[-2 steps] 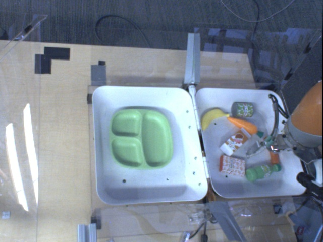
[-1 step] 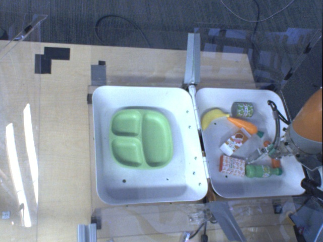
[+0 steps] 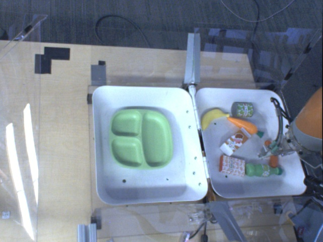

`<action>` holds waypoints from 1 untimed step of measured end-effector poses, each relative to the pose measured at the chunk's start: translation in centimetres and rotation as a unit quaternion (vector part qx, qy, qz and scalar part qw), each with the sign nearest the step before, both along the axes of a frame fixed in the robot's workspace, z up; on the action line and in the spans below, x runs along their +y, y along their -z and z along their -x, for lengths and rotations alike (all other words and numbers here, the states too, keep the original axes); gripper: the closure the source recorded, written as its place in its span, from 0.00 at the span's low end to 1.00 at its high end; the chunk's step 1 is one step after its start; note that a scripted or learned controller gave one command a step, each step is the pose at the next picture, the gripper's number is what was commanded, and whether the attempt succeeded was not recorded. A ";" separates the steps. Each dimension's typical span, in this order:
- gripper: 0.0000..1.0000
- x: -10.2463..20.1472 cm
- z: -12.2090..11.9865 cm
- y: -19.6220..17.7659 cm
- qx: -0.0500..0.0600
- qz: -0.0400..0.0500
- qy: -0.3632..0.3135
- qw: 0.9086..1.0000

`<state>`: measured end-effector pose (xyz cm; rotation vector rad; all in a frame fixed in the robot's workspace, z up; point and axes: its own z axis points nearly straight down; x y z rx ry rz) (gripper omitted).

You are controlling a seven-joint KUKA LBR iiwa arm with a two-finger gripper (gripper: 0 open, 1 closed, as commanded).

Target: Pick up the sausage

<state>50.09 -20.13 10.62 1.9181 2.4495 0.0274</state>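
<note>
Item — sausage (image 3: 273, 160): a small reddish-brown piece in the right bin (image 3: 292, 185), lying directly beneath my gripper (image 3: 275, 149), touching or nearly so; its long axis is too hidden to read. My fingers' state — cannot tell from here.

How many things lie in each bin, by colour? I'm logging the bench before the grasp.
Left bin:
Green: 1, the divided plate
Right bin:
Yellow: 1, banana
Orange: 1, carrot
Green: 2, can, bottle
Red and white: 2, tube, carton
Total: 7
</note>
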 end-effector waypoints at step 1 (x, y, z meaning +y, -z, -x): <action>1.00 5.8 -1.1 -6.0 0.014 -0.004 0.095 0.995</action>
